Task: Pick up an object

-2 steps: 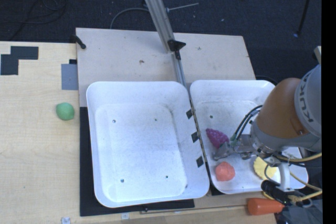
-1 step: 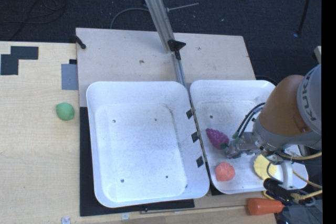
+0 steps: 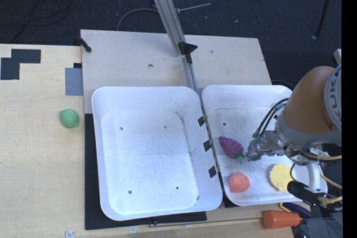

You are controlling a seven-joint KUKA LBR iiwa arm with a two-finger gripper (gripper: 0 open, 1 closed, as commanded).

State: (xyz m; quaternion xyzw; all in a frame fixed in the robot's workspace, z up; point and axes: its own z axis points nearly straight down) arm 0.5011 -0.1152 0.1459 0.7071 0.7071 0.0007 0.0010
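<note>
Gripper point(image 3: 249, 154) sits low in right bin point(image 3: 245, 95), tip just right of purple object point(image 3: 230, 146), which lies near bin's left wall, long axis slanting down-right toward it. Grip state: cannot tell. Pink ball point(image 3: 239, 181) below.

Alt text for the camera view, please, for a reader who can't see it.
The arm's gripper sits low in the right bin beside a purple object, with a pink ball and a yellow object nearby. The left bin adjoins it, and a green ball lies on the bench.
</note>
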